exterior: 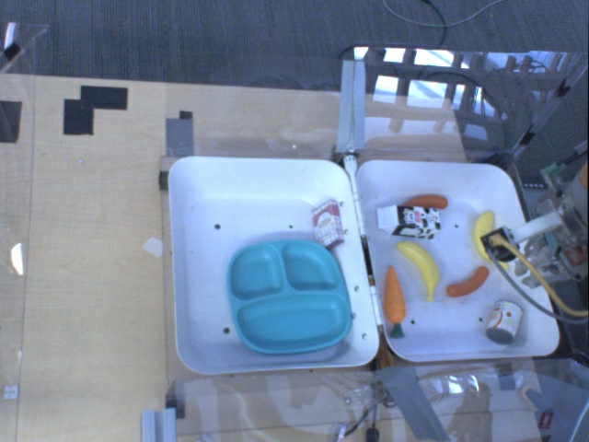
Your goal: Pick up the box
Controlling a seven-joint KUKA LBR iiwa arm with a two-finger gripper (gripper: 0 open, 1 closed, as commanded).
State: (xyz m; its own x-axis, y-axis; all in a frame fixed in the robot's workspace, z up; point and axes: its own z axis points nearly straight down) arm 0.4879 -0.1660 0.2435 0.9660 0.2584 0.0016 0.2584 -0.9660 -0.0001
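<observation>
You will find the box (409,219) lying flat in the upper left part of the right bin (460,175). Its long axis runs left to right across the view (black-and-white print facing up). A sausage (426,202) lies just above it and a banana (419,265) lies near, below it. Your end effector (550,239) sits at that bin's right edge, well apart from the box. Whether it is released or clenched cannot be told. The left bin (198,274) on the desk (83,247) carries a blue divided plate (290,295).
</observation>
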